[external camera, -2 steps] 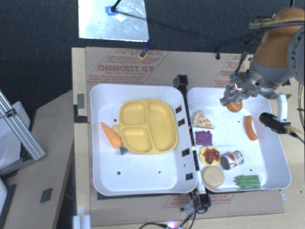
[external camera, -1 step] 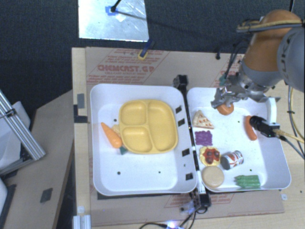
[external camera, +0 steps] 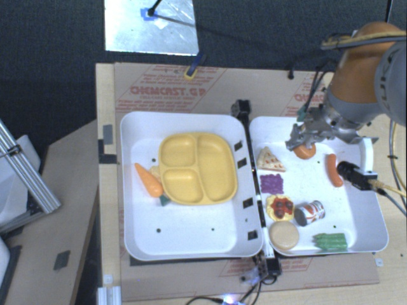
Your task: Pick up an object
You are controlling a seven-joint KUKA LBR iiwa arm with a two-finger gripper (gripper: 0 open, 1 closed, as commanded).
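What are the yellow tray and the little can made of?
The yellow tray looks like smooth moulded plastic: one even colour, rounded compartments, a soft sheen. The can has a silvery, metal-looking end and a red label, though it may be a plastic toy.

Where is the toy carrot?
The carrot lies in the left bin, against the left edge of the yellow divided plate.

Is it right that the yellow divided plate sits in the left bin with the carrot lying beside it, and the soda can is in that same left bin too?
Not quite. The camera view shows the yellow divided plate in the left bin with the carrot beside it, but the soda can lies in the right bin, near the green piece.
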